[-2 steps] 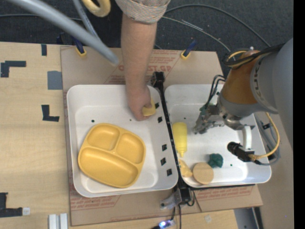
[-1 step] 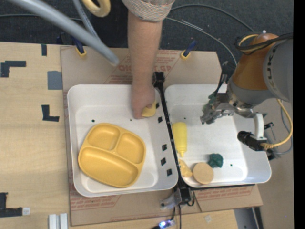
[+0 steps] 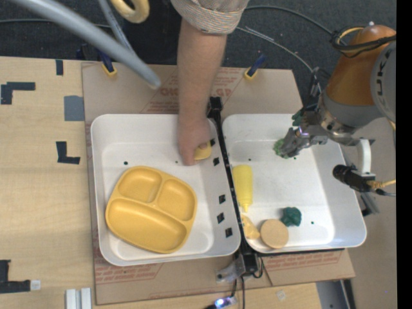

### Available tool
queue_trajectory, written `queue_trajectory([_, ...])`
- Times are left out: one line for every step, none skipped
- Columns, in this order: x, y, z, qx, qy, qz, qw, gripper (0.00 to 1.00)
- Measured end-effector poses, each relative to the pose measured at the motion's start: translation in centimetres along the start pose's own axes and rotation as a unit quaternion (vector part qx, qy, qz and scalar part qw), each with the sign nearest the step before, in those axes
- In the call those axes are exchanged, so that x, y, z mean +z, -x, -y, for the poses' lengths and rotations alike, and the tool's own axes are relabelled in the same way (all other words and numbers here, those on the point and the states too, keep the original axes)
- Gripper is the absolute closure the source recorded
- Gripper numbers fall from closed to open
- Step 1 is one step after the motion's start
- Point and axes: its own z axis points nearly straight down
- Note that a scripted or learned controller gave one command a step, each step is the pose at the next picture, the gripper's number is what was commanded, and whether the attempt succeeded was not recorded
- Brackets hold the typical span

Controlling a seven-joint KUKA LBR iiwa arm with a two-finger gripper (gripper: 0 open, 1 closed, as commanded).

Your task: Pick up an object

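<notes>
My gripper [image 3: 287, 145] hangs over the upper middle of the right bin [image 3: 335, 192], shut on a small dark green object [image 3: 280, 149] that shows at its fingertips. On the right bin's floor lie a yellow banana-like piece [image 3: 243, 185] by the left wall, a tan round disc [image 3: 275, 233] near the front, and a teal lump [image 3: 291, 216] beside the disc. A yellow divided plate [image 3: 151, 208] fills much of the left bin [image 3: 103, 172].
A person's arm [image 3: 196, 76] reaches from the top into the left bin, the hand [image 3: 192, 148] on a small yellow item [image 3: 203, 151] near the divider [image 3: 222, 172]. A grey hose [image 3: 84, 24] crosses the top left. Cables run behind the bins.
</notes>
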Motion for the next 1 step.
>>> queue_trajectory([0.79, -4.40, -0.75, -0.002, -0.003, -0.001, 1.0000, 1.00])
